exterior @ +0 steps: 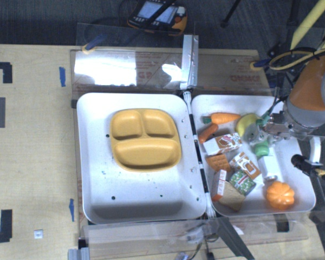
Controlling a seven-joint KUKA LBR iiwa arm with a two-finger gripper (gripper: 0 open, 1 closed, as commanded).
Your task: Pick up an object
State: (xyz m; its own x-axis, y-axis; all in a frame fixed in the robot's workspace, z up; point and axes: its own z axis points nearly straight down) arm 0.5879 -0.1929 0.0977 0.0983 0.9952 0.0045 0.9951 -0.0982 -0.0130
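The pincer (261, 128) sits low in the right bin (303, 106), near its back half, among the crowded toys. Its tip is mixed in with a green piece (261, 148) and a yellow lemon (247, 124), and I cannot tell whether it is spread or pressed together, or whether anything sits in it. The arm (309, 93) reaches in from the right over the bin's far right corner, its orange band above the grey wrist, bent down toward the bin floor.

Just left of the pincer lie a carrot (223, 118) and several small printed food packets (235, 164), packed close and touching one another. An orange pumpkin (279, 194) rests near the front right edge, a little apart from the rest. Bare white floor shows along the right wall and back rim.

The left bin (92, 161) holds a yellow divided tray (145, 138), with open floor all round it, widest toward the front. The wooden desk (32, 145) stretches away to the left.
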